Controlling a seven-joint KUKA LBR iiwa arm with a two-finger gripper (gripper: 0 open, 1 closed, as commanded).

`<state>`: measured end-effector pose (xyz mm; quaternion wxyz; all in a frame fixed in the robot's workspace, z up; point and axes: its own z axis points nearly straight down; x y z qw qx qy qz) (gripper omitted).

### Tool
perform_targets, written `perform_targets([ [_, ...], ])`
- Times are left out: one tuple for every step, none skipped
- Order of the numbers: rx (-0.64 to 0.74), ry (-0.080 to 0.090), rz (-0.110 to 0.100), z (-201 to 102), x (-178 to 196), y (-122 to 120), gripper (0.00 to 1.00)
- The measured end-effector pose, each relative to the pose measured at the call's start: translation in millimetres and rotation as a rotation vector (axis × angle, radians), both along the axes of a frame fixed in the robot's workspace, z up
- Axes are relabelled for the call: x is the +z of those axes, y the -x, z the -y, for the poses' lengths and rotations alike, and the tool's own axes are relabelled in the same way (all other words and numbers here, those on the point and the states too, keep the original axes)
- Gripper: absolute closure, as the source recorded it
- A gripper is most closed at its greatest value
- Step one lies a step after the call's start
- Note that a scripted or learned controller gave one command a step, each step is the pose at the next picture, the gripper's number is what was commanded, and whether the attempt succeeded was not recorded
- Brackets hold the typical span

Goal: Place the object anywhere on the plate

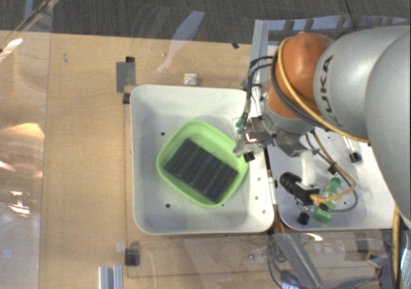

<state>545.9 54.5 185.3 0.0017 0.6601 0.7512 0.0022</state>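
Our pincer (243, 148) hangs over the plate's right rim; we cannot tell its state. The green plate (168, 153), in the left bin (192, 220), holds a dark ridged slab (199, 169).

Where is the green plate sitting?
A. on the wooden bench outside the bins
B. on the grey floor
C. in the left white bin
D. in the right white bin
C: the green plate lies inside the left white bin, with the bin's white floor showing around it.

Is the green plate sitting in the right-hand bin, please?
No, the green plate lies in the left bin, with the arm reaching over from the right.
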Motion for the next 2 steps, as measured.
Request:
perform_targets([
  [-0.001, 0.0, 0.0, 1, 0, 0, 0.0],
  [0.001, -0.001, 0.005, 0, 11, -2, 1.0],
])
